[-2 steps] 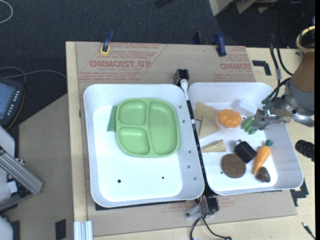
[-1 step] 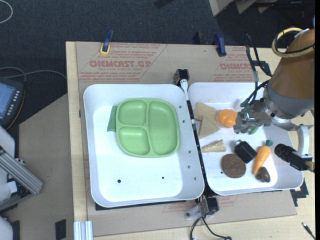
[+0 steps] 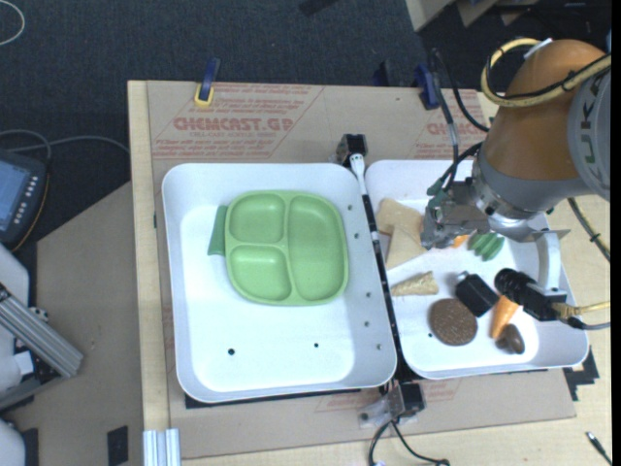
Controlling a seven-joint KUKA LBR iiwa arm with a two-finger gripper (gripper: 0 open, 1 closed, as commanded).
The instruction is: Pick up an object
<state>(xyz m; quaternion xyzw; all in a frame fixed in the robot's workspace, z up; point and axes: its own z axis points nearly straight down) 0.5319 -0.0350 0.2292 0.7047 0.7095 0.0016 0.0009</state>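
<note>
Two shallow white bins (image 3: pixel 194 289) sit side by side; the pincer (image 3: pixel 441 223) hangs in the right one above a tan wedge-shaped block (image 3: pixel 396 219), near a green pod-like piece (image 3: pixel 487 247); its grip cannot be told.

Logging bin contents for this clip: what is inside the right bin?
The right bin holds pale wedge pieces, a brown round disc, a black piece, an orange carrot-like piece and green pieces. The gripper and arm cover whatever lies beneath them.
</note>
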